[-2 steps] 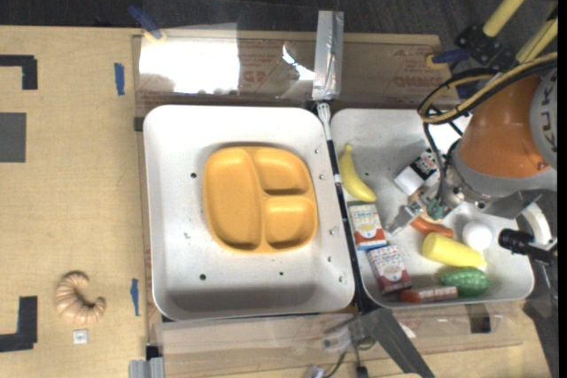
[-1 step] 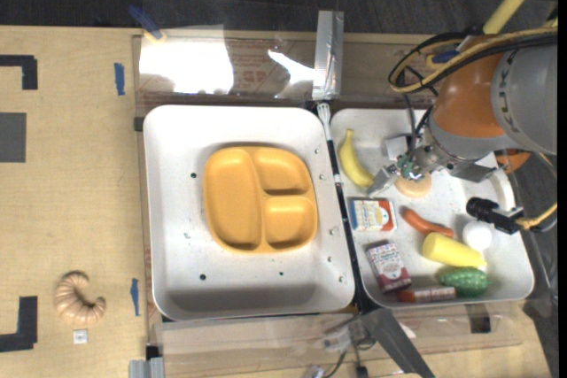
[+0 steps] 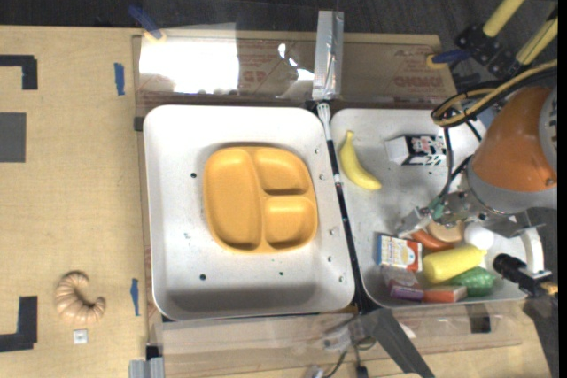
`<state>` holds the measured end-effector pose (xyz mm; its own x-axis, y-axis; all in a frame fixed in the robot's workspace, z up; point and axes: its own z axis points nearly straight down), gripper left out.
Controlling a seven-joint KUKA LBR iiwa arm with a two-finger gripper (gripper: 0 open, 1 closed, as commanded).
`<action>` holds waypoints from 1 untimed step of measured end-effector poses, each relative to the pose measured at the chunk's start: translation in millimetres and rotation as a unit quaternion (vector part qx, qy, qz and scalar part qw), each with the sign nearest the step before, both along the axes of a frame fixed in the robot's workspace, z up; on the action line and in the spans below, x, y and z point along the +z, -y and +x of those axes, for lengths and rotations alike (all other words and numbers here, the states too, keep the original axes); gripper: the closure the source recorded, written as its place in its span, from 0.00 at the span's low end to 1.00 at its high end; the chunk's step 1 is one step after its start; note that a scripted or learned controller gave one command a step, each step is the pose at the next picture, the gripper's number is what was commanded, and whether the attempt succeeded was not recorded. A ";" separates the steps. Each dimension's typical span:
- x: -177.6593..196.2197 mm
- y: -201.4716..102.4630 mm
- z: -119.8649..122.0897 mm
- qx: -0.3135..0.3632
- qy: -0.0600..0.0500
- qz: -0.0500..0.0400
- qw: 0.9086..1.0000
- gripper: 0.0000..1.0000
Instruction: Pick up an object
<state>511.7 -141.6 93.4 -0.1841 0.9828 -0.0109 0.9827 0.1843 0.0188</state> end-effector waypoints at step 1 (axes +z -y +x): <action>11.3 -0.1 2.3 0.000 0.003 0.000 1.000 1.00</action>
<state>514.0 -141.5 104.7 -0.1842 0.9828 -0.0130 0.9825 0.1844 0.0250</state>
